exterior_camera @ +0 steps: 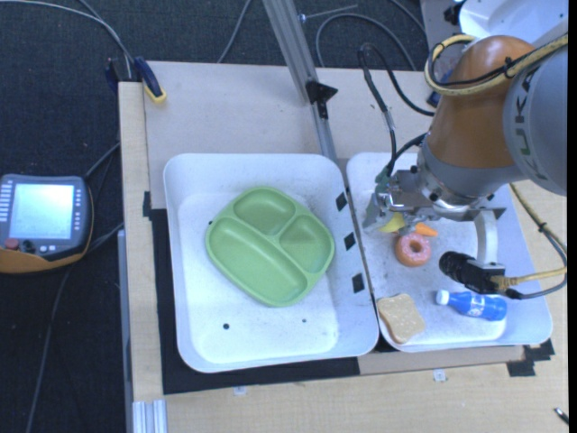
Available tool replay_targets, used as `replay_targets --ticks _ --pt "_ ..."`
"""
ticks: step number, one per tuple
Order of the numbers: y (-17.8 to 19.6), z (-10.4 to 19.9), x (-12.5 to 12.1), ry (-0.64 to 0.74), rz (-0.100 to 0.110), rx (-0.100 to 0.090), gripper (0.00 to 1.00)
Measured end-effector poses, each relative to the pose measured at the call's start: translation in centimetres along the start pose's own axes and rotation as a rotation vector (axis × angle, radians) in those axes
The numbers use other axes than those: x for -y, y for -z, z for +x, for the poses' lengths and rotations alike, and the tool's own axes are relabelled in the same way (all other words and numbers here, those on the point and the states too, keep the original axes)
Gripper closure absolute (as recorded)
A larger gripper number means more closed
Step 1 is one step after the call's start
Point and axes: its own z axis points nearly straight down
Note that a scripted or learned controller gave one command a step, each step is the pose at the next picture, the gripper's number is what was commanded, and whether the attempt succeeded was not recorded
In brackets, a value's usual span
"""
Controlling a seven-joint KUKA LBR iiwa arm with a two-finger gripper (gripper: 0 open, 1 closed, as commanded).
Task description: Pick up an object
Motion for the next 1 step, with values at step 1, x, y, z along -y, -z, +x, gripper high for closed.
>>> replay_targets --ticks 1 --pt "0.17 4.99 -0.40 0.000 0.001 0.000 1.00"
